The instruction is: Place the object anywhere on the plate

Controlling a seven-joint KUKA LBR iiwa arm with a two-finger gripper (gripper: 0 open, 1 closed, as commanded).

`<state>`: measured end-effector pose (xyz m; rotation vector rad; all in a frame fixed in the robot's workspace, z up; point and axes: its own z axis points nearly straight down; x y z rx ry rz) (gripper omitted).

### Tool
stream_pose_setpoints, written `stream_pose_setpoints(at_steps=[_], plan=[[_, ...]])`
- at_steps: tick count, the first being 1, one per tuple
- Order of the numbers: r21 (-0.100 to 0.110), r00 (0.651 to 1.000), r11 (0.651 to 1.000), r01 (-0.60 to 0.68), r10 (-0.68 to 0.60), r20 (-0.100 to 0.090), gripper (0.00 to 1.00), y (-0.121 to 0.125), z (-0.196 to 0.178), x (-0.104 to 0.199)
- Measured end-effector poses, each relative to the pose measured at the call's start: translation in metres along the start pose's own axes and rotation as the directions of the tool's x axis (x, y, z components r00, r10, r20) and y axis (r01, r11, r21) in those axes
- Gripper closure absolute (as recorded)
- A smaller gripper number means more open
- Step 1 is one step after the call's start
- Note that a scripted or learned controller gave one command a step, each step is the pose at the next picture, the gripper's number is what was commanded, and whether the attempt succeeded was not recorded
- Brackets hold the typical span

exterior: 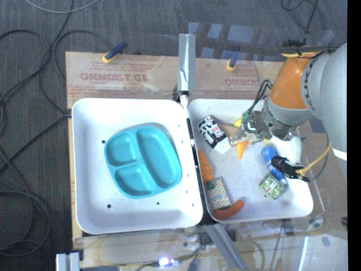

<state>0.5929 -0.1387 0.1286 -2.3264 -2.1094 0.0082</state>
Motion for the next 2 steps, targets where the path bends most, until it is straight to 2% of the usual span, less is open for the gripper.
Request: stream_pose_setpoints(at_steps=[1, 2], plan=[[-0.001, 1.000, 1.000, 0.018, -0.018, -0.003, 1.00, -0.003, -0.054, 0.069], [0.001, 0.989, 0.989, -0.145, 0.145, -0.002, 1.00, 0.000, -0.054, 0.152]])
